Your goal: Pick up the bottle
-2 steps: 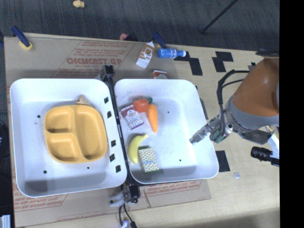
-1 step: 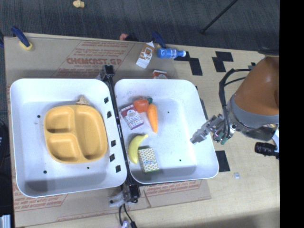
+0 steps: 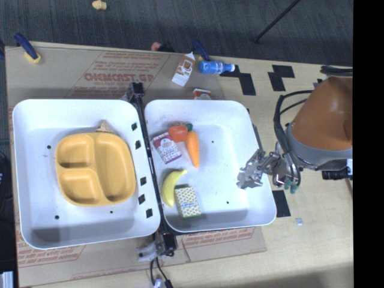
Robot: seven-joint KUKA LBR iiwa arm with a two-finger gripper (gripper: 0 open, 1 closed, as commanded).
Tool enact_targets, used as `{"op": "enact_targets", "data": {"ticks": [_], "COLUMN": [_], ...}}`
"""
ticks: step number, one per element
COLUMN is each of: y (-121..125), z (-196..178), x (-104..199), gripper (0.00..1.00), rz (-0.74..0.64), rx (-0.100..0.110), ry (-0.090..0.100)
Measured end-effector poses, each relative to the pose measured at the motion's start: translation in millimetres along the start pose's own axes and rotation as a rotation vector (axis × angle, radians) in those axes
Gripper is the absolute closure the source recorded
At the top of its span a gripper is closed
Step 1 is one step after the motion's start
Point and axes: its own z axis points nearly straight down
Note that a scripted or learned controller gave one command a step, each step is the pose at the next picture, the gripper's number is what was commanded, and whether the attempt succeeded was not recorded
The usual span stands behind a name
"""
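A small blue bottle (image 3: 215, 68) lies on its side on the bench, just beyond the far edge of the right bin (image 3: 240, 110), outside both bins. My gripper (image 3: 251, 174) hovers over the right bin's right side near its rim, well in front of the bottle. It looks open, and nothing sits between its fingers. The grey arm with its orange band (image 3: 327, 122) comes in from the right.
In the right bin lie a carrot (image 3: 193, 149), a red tomato-like piece (image 3: 177, 132), a red packet (image 3: 167, 148), a banana (image 3: 170, 185) and a green box (image 3: 188, 201). A yellow divided plate (image 3: 96, 167) rests in the left bin (image 3: 30, 119). A small carton (image 3: 183, 69) lies beside the bottle.
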Motion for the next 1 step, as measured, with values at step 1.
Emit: {"op": "enact_targets", "data": {"ticks": [1], "y": [0.2], "z": [1.2], "x": [-0.3], "gripper": [1.0], "rz": [-0.484], "rx": [0.0], "ry": [-0.002]}}
